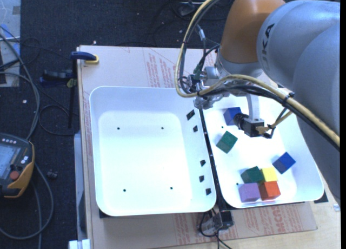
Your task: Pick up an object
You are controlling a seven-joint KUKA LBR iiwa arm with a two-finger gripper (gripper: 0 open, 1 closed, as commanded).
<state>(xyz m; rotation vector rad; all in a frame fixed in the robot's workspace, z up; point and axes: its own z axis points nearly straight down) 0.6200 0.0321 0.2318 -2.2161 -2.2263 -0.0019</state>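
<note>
Over in the right bin (233,162) sit seven little blocks, and any one of them would do for the job. Standing here by the table (135,64), I would go for the green block (227,141). It lies by itself near the wall next to the left bin (140,156), with bare white floor all round it.

A blue block (232,115) lies farther back, close under the end of the big grey arm (303,42). A second blue block (284,162) lies just beside a bunch of four at the front: dark green block (252,175), yellow block (268,174), purple block (249,192) and orange block (270,189). Those four are pressed together, so I think there is no room to get down between them.

I cannot tell if the arm's grip is open or closed, because the arm hides it from me. I see no block held.

To me the green block looks small and light, with flat sides and sharp corners. I guess it is stiff and would not break. It may be a bit smooth, so it could slip. Best to squeeze it on two flat sides that face away from each other, near the middle. It sits turned a little, so the grip should turn to match, or a corner may make it twist away.
</note>
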